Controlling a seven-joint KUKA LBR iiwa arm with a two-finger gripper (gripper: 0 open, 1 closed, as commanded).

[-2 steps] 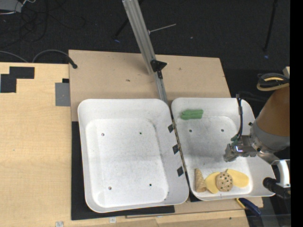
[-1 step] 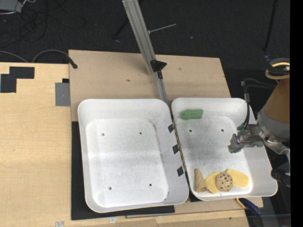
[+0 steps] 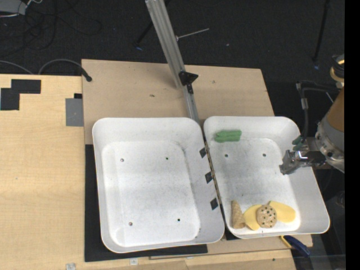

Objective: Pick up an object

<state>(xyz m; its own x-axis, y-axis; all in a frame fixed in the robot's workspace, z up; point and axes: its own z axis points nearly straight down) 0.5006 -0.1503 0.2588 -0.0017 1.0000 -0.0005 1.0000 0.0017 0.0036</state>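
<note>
- The gripper (image 3: 292, 162) sits at the right of the frame, over the right rim of the right bin (image 3: 306, 204); whether it is spread or pressed together, I cannot tell (it reads as a dark, blurred metal cluster).
- Nothing is seen between its tips.
- The arm (image 3: 337, 128) comes in from the right edge, its orange band just above the wrist.
- A green block (image 3: 228, 135) lies flat in the upper left corner of the right bin, near the back wall and well apart from the gripper.
- In the lower part of the same bin, a group lies close together: a tan wedge (image 3: 237, 214) on the left, a round brown cookie (image 3: 266, 216) with dark spots in the middle, and a yellow piece (image 3: 284, 212) that reaches out to the right from under the cookie (the three touch or overlap).
- The left bin (image 3: 104, 151) fills the centre of the frame, touching the right bin along a seam with small black clips.
- A metal rail (image 3: 167, 38) slants from the top centre down toward the bins' shared back corner.
</note>
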